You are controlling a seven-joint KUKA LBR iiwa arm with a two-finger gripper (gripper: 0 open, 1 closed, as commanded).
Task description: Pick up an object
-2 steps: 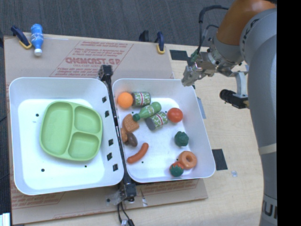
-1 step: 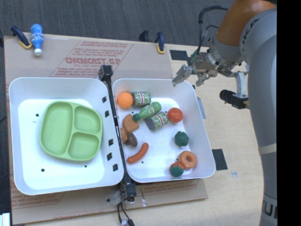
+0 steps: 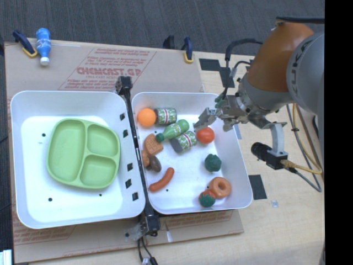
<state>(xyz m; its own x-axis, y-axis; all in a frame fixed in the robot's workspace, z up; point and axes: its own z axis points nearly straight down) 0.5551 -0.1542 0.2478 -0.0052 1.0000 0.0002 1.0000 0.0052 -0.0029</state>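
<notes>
Where the arm reaches in from the right of the camera view, the hand sits over the upper right corner of the right bin. Whether the hand is open or closed cannot be told, and no object is visible in its grasp. A red tomato lies just below the hand. Left of it lie a small can and a green bottle, touching each other. Further left are a second can and an orange ball, near the bin's upper left corner. A brown pastry and a red sausage lie along the left side. A green broccoli piece and a doughnut occupy the lower right area. The left bin contains a green compartment tray. Both bins rest on cardboard on the desk.
</notes>
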